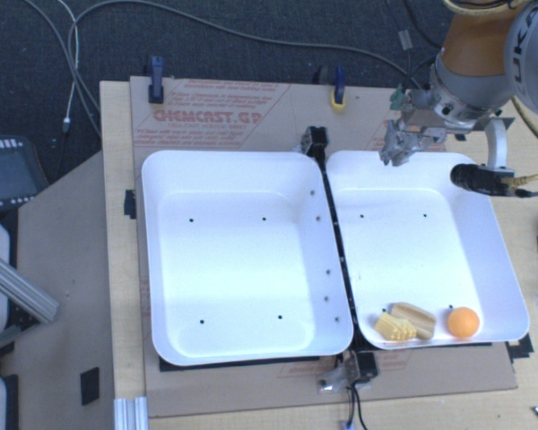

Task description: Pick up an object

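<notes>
Orange ball [464,322], corn cob [394,328] and bread roll [415,314] share right bin [412,240].

Ball [464,322] right of two other objects [405,322] — right bin [430,195], front edge, claw [396,153] behind

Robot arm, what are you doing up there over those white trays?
The robot arm's gripper is over the far edge of the right bin, and nothing shows between its fingers. The things it could pick up lie at the near end of that bin: an orange ball, a yellow corn-like toy and a tan piece touching it. The left bin sits beside it. So no pick-up has happened yet.
</notes>
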Controlling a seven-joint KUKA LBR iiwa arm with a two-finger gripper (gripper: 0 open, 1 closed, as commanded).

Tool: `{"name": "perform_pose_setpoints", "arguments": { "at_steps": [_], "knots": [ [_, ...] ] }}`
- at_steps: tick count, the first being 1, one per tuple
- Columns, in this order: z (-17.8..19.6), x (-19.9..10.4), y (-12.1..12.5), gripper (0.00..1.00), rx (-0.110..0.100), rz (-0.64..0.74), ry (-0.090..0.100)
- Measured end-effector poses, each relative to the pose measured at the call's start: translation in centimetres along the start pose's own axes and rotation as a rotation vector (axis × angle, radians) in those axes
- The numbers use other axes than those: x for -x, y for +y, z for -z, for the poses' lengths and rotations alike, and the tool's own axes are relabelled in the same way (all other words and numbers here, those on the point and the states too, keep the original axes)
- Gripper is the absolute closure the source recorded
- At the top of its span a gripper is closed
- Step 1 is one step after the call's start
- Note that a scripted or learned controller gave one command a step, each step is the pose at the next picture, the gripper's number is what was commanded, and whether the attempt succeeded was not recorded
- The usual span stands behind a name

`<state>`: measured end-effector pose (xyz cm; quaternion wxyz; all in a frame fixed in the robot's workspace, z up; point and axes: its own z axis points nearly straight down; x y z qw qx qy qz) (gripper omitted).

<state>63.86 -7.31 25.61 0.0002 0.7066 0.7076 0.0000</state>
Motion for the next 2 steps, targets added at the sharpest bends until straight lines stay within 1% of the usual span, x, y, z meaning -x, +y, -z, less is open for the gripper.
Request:
{"name": "perform_pose_setpoints", "arguments": {
  "at_steps": [1, 2],
  "knots": [
    [0.6, -4.1, 0.5, 1.0, 0.0, 0.014, 0.001],
    [1.4, -8.4, 2.7, 1.0, 0.002, 0.002, 0.001]
  ]
}}
